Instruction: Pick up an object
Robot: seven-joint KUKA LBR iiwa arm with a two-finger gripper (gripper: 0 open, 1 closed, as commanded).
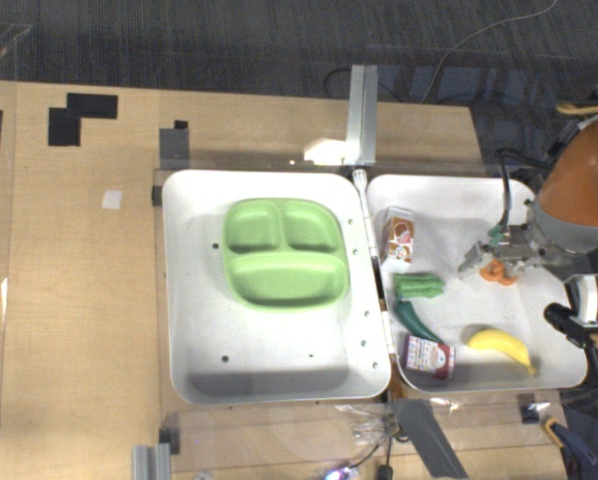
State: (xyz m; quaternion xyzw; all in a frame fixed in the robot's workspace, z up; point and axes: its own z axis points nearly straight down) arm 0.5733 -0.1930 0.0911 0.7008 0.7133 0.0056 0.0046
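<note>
Camera view: the gripper [487,261] sits low in the right bin [449,193], just above a small orange object [499,273] that appears to touch its tip; whether its fingers are parted or closed on anything cannot be told. Below it lies a banana [501,347]; to its left, a green pepper [417,301] and 2 packets. Nothing appears lifted; the pick seems unfinished.

A green three-compartment plastic tray [283,252] sits in the left shallow white bin [194,298]; right of it, a yellow banana [500,347] lies in the neighbouring bin [449,203].
</note>
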